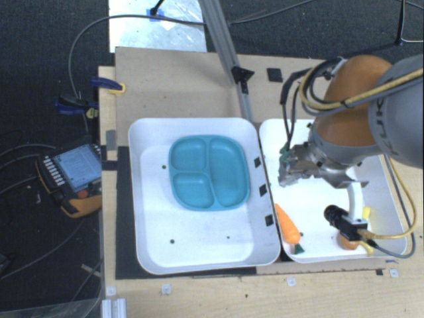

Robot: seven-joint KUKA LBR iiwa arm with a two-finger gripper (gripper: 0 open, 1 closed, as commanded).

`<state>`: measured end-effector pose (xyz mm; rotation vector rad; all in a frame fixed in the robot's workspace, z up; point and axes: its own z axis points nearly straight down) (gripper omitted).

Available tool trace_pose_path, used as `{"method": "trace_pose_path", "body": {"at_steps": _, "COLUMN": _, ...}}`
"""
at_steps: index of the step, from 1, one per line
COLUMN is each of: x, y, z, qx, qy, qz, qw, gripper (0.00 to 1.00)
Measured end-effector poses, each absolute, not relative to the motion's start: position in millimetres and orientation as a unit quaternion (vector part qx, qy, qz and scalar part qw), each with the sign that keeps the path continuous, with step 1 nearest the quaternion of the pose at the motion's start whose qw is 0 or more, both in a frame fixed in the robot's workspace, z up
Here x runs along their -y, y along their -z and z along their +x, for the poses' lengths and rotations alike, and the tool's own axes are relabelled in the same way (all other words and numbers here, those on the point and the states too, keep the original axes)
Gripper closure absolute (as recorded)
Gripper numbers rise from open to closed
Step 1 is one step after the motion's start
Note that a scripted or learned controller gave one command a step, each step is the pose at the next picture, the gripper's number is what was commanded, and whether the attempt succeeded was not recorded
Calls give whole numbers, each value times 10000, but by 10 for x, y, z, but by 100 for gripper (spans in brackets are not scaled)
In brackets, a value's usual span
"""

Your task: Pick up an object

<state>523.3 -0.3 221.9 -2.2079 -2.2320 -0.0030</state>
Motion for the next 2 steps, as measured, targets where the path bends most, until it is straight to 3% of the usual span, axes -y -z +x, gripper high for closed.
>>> {"method": "trace_pose_path", "body": {"at_steps": 2, "x": -1040, "y": -2319, "z": 4924, "qx": 7113, "qy": 7, "qz": -7029, "qw": 14, "gripper": 100}}
